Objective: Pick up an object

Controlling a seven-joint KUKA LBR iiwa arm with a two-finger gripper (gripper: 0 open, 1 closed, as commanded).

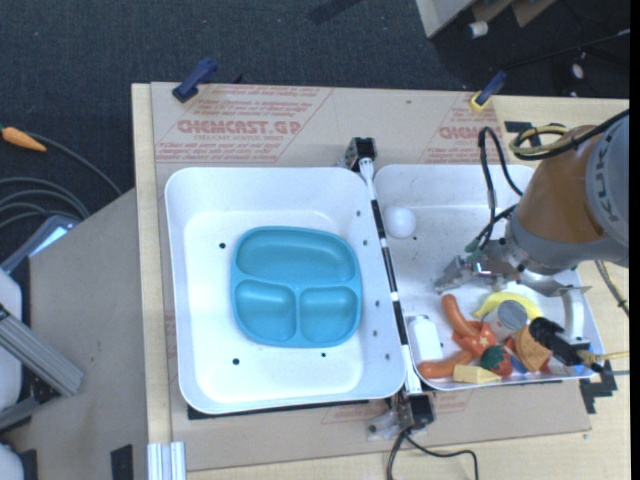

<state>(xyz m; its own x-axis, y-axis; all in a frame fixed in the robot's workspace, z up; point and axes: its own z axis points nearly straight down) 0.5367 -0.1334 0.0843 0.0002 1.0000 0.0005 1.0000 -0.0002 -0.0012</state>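
Note:
My gripper (pixel 455 273) hangs low over the middle of the right bin (pixel 440 190), reaching in from the right under the grey and orange arm (pixel 560 208). It is open with nothing between its fingers. Just below it lies an orange sausage-shaped toy (pixel 458 318). A yellow banana (pixel 503 299) and a grey round cap (pixel 511 316) sit to its lower right. A white ball (pixel 400 221) rests near the bin's left wall, up and left of the gripper.
Along the right bin's front edge lie a white block (pixel 425 336), a red and green toy (pixel 491 358), a yellow piece (pixel 470 373) and a brown item (pixel 531 349). The left bin (pixel 190 268) holds a blue divided plate (pixel 296 285).

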